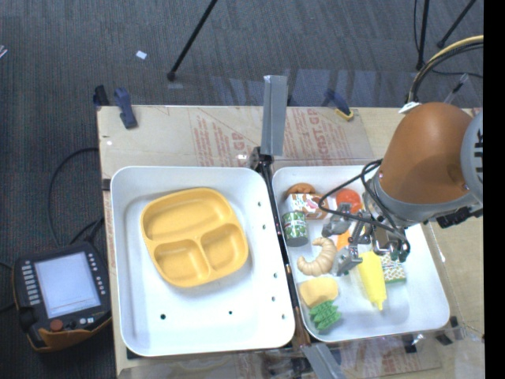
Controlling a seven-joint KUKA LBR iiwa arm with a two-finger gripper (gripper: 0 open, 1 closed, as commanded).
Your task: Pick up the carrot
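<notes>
The gripper point(353, 247) hangs low in the right bin point(430, 310); whether it is open or closed cannot be told. The carrot point(343, 240), a small orange sliver, lies just beside it, between a croissant point(319, 257) and a yellow corn cob point(372, 279). A labelled can point(294, 218) stands nearby, its writing unreadable. The tabletop point(229, 136) bears mirrored red print, illegible. A yellow divided tray point(195, 235) sits in the left bin point(134, 322).
</notes>
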